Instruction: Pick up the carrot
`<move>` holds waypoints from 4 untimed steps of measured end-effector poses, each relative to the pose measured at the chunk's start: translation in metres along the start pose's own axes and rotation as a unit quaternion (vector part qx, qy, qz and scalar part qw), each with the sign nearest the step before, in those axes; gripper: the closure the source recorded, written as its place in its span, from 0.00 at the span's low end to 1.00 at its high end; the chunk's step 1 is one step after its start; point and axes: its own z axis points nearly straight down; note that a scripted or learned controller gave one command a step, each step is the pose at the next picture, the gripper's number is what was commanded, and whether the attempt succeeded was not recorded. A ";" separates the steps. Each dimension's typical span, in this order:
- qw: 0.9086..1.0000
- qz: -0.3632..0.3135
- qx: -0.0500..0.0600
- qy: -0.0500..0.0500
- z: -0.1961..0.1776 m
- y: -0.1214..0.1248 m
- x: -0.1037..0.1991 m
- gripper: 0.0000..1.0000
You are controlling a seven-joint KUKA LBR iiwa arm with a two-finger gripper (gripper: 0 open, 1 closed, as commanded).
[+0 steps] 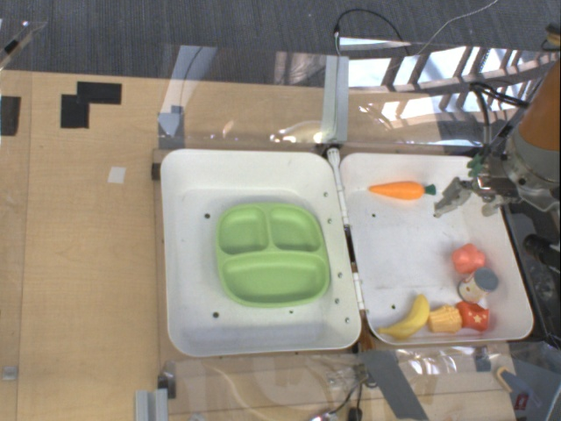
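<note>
I am looking at two white bins sitting side by side on the bench. The left bin (184, 235) is holding one green divided plate (273, 254). The right bin (394, 253) is holding one carrot (400, 190) lying near its far edge, plus one banana (407, 319), a corn cob (444, 319) and a few small toys. The tool (456, 196) is hovering just right of the carrot, fingers spread, gripping nothing.
</note>
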 end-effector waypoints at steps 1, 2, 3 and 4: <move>0.984 0.179 0.001 0.000 0.052 -0.008 0.039 0.00; 1.000 0.001 -0.001 0.000 0.053 0.071 0.019 0.00; 0.999 0.047 -0.001 0.000 0.057 0.075 0.071 0.00; 1.000 0.009 -0.002 -0.001 0.141 0.087 0.019 0.00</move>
